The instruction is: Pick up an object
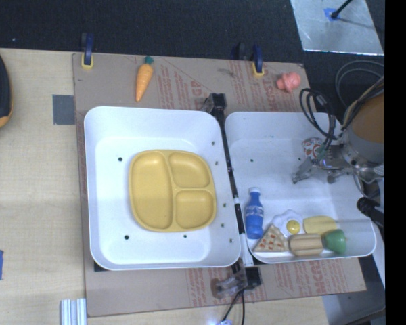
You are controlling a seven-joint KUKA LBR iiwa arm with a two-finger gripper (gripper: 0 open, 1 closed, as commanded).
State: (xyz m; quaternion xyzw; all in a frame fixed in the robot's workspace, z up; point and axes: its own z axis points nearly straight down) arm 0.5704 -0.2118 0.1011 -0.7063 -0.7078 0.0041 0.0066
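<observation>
Toy food (304, 235) lies clustered below the gripper (310, 170) in the right bin (271, 131); fingers look spread apart, holding nothing.

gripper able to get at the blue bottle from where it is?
Probably yes. The gripper sits in the same right bin; bare floor lies between it and the blue bottle, which lies apart from the other toys.
</observation>
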